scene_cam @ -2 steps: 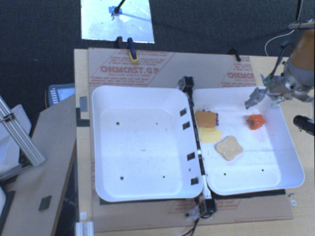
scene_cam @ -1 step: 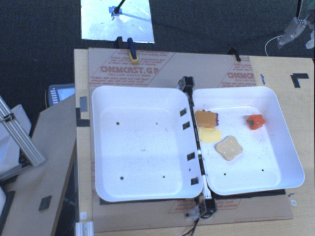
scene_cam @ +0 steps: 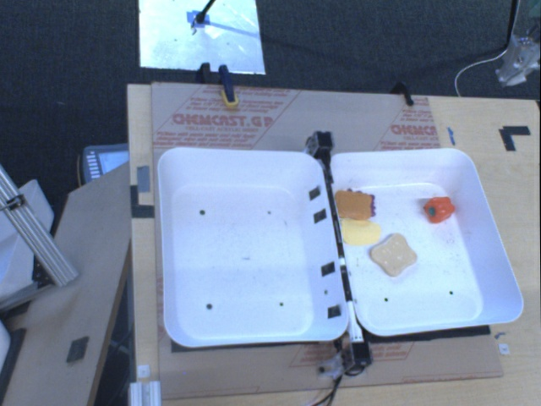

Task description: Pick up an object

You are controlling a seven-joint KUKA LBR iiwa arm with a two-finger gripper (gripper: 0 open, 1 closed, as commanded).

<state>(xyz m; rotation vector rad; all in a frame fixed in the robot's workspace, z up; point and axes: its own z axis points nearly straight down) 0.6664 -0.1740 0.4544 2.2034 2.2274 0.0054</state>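
Note:
The right white bin [scene_cam: 473,311] holds several small toy foods. An orange-brown piece with a purple edge [scene_cam: 354,204] lies near the bin's left wall. Just below it sits a flat yellow piece [scene_cam: 362,233], and a tan bread-like piece [scene_cam: 393,255] lies a little further toward the front. An orange-red pepper-like object [scene_cam: 438,210] rests apart toward the right side.
The left white bin [scene_cam: 245,252] adjoins the right one along a clipped centre seam [scene_cam: 330,244]. Both stand on a cardboard sheet [scene_cam: 279,117] on the wooden bench. A shiny metal plate [scene_cam: 201,24] lies on the dark floor behind. An aluminium rail [scene_cam: 34,235] stands at far left.

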